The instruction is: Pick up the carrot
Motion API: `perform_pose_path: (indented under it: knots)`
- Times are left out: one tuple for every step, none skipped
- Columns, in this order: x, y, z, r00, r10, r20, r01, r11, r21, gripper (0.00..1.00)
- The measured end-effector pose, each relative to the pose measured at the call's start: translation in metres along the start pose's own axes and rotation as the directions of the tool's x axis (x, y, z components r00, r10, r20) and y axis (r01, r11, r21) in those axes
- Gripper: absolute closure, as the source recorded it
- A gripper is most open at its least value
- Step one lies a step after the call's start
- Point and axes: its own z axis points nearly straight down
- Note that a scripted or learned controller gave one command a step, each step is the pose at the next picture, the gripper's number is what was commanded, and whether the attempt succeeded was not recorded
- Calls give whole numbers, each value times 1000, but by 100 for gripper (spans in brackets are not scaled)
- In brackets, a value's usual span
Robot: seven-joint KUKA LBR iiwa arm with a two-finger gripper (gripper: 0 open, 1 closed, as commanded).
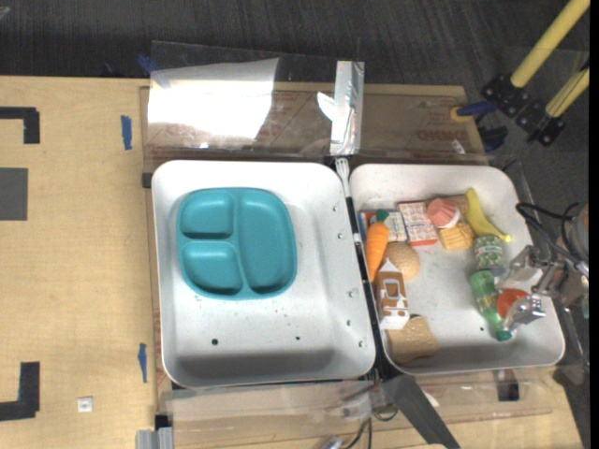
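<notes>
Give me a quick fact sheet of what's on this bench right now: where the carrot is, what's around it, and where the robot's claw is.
carrot: lying in the right bin, against its left wall
beside the carrot: a small carton to its right, a brown round item touching its lower end
banana: near the bin's back right corner
left bin: holds a teal divided plate
gripper: low at the right bin's right side, over green and red items, away from the carrot
carrot grasped: no
</notes>
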Motion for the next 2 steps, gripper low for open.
perform_pose_path:
  knots:
    - [-2, -1, -170, 974, -225, 14, 225, 974, 6, 100]
    - [1, 1, -24, 880, -475, -2, 475, 880, -3, 100]
